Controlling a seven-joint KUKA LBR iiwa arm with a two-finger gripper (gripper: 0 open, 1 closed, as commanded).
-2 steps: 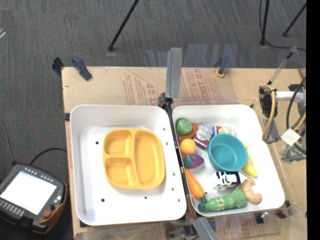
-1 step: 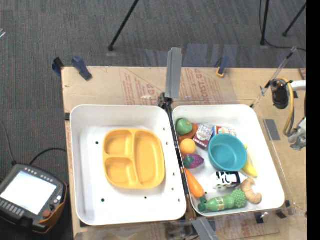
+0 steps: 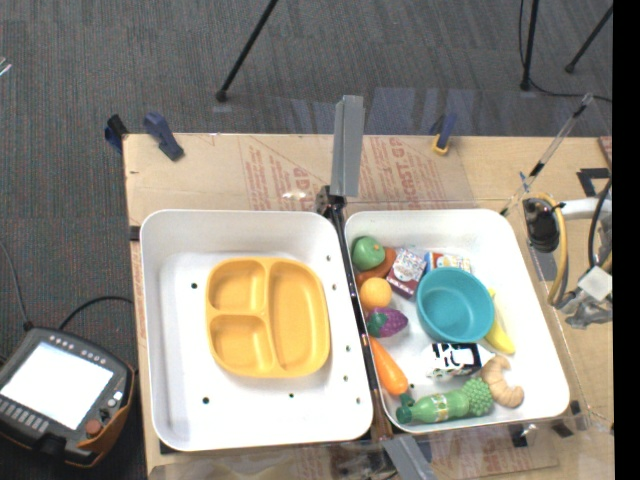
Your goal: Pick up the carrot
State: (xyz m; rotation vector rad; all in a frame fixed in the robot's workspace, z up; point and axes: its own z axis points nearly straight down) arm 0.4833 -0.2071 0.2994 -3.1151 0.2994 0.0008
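The carrot (image 3: 388, 366) is orange with a green end and lies along the left wall of the right bin (image 3: 520, 230), toward the front. Just behind it sits a purple eggplant (image 3: 388, 321), and a green bottle (image 3: 440, 406) lies in front of it. My gripper (image 3: 583, 311) hangs at the far right of the view, outside the right bin's right wall, well away from the carrot. Nothing shows between its tips.
The right bin also holds a teal bowl (image 3: 455, 305), a banana (image 3: 500, 336), an orange (image 3: 375, 293), a green fruit (image 3: 368, 253), snack packets (image 3: 407, 268) and a tan toy (image 3: 503, 381). A yellow divided plate (image 3: 268, 316) lies in the left bin (image 3: 160, 368).
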